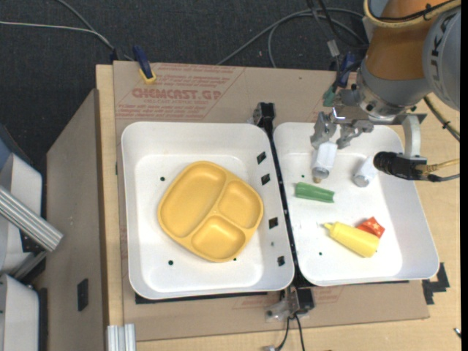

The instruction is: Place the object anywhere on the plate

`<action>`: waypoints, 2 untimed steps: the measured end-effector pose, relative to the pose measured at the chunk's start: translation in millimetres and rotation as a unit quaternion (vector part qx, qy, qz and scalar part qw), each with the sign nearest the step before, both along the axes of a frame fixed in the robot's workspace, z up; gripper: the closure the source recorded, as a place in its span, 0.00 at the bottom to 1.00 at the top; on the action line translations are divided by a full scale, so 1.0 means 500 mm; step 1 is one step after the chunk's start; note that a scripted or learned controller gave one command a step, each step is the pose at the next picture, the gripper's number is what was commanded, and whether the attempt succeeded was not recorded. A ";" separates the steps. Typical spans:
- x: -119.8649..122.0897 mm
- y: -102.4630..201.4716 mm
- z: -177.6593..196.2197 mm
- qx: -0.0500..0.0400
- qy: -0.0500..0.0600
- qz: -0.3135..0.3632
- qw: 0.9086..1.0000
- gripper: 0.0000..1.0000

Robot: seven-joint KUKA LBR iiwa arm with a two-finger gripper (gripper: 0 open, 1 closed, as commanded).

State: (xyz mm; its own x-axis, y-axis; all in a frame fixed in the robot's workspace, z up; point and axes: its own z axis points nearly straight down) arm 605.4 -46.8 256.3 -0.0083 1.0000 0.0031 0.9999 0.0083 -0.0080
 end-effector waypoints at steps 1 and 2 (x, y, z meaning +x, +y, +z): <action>0.008 0.090 -0.037 -0.001 0.001 -0.001 1.000 1.00; 0.027 0.212 -0.041 -0.001 -0.001 0.000 1.000 1.00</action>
